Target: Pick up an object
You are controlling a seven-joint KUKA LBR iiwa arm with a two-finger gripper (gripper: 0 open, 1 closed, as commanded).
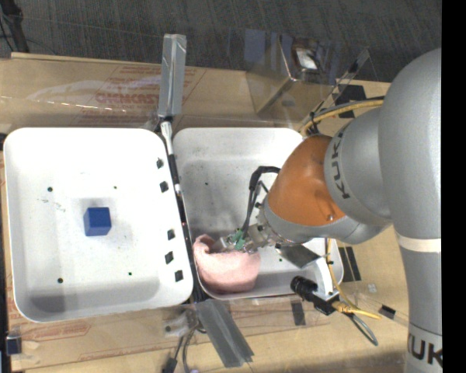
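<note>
The gripper (245, 242) is low inside the right-hand shallow white plastic bin (217, 150), at its near end. Most of the gripper is hidden under the arm's orange band (299, 193), so its opening cannot be told. Its visible end lies against the upper right edge of a soft pink rounded object (225, 266); whether that object is between the gripper's parts cannot be told. Small green and pale details show at the contact point and are too small to identify.

Containers:
- Right-hand bin: holds the pink object, which rests just below and left of the gripper, in the bin's near left corner, touching the near wall.
- Left-hand shallow white plastic bin (31, 150): lies well to the left of the gripper, beyond the black-clipped divider (173, 208) where the two bins meet. It holds one small blue cube (98, 221), standing alone near the bin's middle and well apart from the gripper.

Both bins sit on a brown cardboard-covered desk (70, 84).

Arm pose: the grey KUKA arm (404, 154) enters from the right, with its large grey links above and right of the gripper. The orange band slants down and left toward the gripper. A black cable (256, 179) loops just above the gripper.
</note>
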